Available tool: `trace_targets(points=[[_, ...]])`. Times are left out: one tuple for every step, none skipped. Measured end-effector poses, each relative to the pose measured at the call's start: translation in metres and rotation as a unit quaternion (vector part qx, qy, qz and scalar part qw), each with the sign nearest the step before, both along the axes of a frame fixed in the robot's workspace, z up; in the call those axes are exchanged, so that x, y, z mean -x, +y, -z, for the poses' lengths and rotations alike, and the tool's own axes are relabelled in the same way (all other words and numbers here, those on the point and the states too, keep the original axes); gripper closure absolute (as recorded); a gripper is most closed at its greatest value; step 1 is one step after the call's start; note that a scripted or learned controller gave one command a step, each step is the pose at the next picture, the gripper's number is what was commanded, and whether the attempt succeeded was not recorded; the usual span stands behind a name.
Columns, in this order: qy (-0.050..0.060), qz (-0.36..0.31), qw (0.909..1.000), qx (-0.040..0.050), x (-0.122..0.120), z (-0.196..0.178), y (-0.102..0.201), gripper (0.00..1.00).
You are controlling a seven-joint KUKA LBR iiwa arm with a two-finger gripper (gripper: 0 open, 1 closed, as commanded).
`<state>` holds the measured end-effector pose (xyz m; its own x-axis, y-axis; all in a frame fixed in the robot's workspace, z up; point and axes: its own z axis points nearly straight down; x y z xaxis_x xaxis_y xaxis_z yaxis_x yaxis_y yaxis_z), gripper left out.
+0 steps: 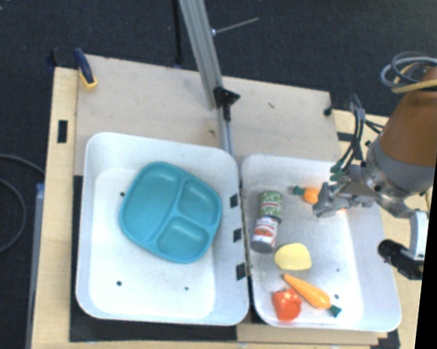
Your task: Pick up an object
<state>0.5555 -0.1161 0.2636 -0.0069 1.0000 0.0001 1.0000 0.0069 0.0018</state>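
1. The hand (pixel 327 200) hangs low over the right bin (pixel 362 294), beside a small orange piece (pixel 309 194); I cannot tell its opening.
2. Jar (pixel 267 219), lemon (pixel 294 257), carrot (pixel 308 292) and tomato (pixel 286 304) lie there.

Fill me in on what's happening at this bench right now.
A grey-and-orange robot arm reaches in from the right, its gripper low over the right bin, beside a small orange object. Nothing is visibly held. That bin also has a jar, a yellow lemon-like piece, a toy carrot and a red piece. The left bin holds a teal divided plate.
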Motion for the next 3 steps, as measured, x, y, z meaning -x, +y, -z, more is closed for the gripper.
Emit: trace_targets(points=[[-0.001,-0.001,1.0000,-0.0001,-0.003,-0.007,0.050,1.00],[0.000,0.000,1.0000,-0.0004,-0.012,-0.009,0.098,1.00],[0.000,0.000,1.0000,-0.0003,-0.019,-0.006,0.148,1.00]])
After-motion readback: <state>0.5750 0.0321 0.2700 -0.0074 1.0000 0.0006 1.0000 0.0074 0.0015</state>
